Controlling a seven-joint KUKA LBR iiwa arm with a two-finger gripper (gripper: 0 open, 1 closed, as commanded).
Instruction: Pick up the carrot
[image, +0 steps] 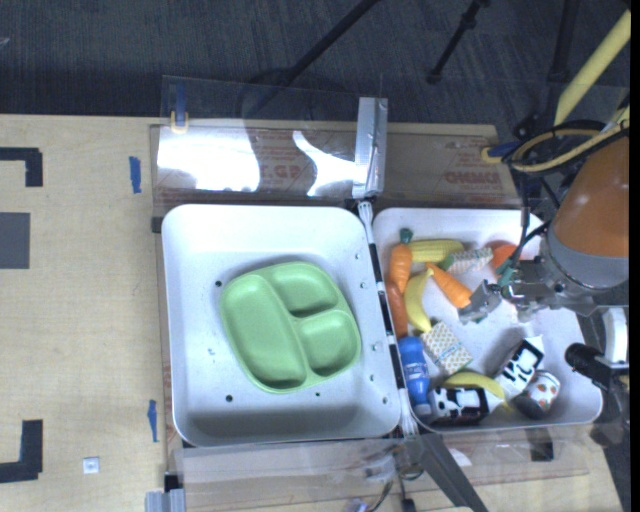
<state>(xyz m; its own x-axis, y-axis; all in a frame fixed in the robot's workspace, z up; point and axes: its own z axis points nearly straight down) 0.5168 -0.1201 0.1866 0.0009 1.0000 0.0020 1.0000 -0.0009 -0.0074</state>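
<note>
Camera view: the metal two-finger gripper hangs low in the right white bin, just beside a tapered orange carrot; jaw state unclear.

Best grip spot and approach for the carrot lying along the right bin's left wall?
Probably the carrot's mid-body, coming straight down with the fingers across its width. It lies flat, lengthwise along the right bin's wall, with a banana close on its other side, so sideways room is tight.
</note>
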